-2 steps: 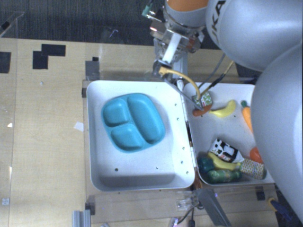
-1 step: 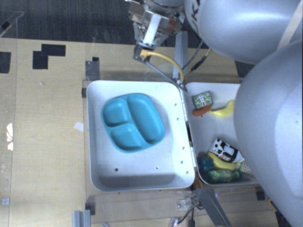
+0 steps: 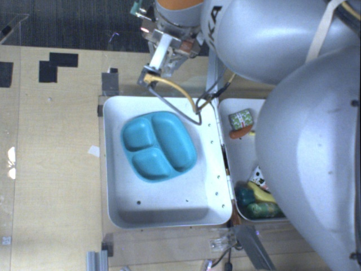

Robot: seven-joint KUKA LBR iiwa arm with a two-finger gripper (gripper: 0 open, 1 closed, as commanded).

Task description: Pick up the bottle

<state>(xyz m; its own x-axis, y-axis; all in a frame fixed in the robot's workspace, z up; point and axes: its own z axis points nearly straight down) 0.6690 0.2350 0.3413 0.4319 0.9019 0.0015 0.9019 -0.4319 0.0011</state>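
Pre-grasp: gripper (image 3: 179,45) by left bin's (image 3: 169,201) far rim, can't tell if open or closed. Bottle is probably the green thing (image 3: 258,208) in right bin (image 3: 241,160); go there.

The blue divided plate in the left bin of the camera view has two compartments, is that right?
Not quite. The blue divided plate has three compartments, not two: two smaller ones on one side and one longer one along the other. The camera view shows this. The rest holds: it is blue and lies in the left bin.
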